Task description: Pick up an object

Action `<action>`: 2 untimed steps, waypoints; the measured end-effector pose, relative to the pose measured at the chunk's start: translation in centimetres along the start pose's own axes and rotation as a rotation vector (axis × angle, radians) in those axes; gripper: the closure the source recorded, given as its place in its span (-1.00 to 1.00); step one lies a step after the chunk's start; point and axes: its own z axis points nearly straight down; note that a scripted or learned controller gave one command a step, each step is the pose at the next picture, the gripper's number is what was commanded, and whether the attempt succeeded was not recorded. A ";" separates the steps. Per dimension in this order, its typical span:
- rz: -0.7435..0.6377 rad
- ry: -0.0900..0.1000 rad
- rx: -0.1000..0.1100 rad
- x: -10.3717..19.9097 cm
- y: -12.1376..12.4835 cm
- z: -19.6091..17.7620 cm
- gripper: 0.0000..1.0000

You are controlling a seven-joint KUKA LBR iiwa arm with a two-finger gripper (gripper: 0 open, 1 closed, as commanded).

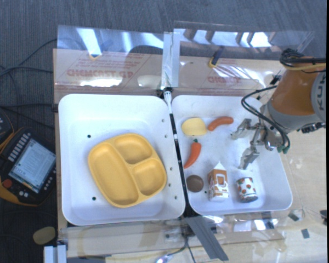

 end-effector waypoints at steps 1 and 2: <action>0.228 -0.011 -0.001 4.9 -0.9 0.4 -1.00; 0.776 -0.013 -0.002 7.4 3.0 0.3 -1.00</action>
